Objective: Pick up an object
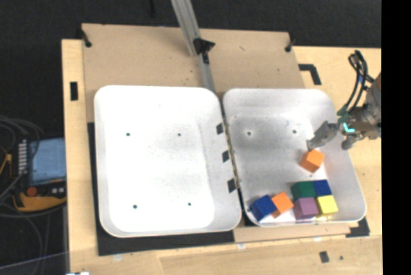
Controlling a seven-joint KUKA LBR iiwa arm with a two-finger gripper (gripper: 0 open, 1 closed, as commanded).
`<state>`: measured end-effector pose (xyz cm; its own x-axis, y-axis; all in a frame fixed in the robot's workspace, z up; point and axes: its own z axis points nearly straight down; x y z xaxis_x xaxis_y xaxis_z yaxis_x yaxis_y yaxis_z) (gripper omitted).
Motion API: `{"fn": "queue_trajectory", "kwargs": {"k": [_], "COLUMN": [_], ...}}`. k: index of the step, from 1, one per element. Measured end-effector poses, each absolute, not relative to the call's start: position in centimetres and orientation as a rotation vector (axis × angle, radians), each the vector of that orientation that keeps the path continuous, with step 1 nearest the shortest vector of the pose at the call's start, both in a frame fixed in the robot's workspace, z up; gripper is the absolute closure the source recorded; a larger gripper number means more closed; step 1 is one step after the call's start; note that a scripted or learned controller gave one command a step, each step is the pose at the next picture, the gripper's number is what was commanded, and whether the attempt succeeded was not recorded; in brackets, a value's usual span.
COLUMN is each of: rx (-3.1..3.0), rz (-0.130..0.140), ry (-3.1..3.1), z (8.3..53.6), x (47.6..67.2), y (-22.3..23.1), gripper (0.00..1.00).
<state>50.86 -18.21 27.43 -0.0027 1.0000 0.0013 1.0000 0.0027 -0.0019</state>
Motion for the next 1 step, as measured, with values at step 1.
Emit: {"fn": "queue_trajectory", "kwargs": {"k": [1], "rx": [-2.221], "rz": [-0.003], "ry": [-2.224], "z": [27.60], "x": [50.93], "y": [-18.22], "gripper": [0.00]}}
